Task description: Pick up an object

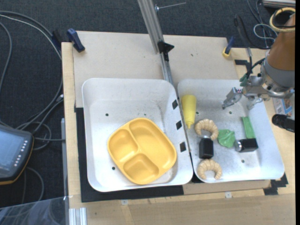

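I find the gripper (242, 98) spread open, empty; nearest green marker (248, 126) looks light, rigid, slippery: grasp mid-barrel.

One camera is fixed above the table (117, 50) and looks down at a slant. It stands far enough to take both white bins (93, 97) whole, with dark floor (33, 8) at the upper left of the frame.
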Motion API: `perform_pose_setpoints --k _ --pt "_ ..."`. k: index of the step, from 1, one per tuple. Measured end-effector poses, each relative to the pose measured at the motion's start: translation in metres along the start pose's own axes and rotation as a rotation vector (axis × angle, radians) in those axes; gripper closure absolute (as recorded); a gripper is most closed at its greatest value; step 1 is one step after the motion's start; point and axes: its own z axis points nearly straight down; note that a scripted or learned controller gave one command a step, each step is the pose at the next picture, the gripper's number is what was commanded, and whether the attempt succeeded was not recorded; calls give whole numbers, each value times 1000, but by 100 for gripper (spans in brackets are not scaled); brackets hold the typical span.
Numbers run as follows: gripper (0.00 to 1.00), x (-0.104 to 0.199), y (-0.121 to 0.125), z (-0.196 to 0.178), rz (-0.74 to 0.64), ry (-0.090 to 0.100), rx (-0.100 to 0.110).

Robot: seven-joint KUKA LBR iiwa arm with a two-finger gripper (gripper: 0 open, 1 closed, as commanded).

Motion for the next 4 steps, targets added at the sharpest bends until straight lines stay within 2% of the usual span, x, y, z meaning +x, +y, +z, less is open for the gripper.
perform_pose_setpoints --k 1,3,4 --pt "0 0 0 0 0 0 0" --pt "0 -3 -10 108 2 2 3" --pt "0 -3 -8 117 1 1 -4"
